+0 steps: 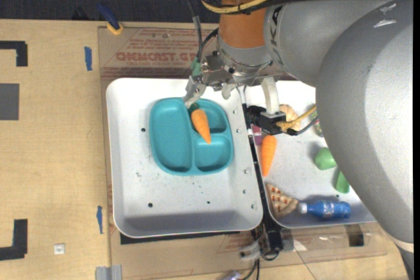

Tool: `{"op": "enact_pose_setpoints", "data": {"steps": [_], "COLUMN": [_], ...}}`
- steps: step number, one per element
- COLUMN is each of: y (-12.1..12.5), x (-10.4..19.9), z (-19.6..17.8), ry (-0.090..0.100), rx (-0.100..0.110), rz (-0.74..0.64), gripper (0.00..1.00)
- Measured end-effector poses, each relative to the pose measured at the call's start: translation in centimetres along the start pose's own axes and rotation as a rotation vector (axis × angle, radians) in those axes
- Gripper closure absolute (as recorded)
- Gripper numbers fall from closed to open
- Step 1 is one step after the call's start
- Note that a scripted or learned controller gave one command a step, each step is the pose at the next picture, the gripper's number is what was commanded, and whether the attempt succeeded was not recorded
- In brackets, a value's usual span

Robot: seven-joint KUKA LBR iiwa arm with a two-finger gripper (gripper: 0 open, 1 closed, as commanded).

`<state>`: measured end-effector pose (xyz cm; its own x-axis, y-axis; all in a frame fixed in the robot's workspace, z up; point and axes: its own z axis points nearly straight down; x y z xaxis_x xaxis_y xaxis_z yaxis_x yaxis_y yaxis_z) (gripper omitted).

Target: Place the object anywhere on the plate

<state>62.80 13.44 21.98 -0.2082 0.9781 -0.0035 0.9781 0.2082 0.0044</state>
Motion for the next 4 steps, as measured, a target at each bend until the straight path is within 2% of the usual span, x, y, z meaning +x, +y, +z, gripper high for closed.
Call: {"op": "enact_pose_setpoints", "data": {"steps": [4], "y": [0.00], "x": [0.00], "z": [0.00], "ry": [0.000], "rx": [0.000], "rz": [0.000], "gripper": [0.00]}}
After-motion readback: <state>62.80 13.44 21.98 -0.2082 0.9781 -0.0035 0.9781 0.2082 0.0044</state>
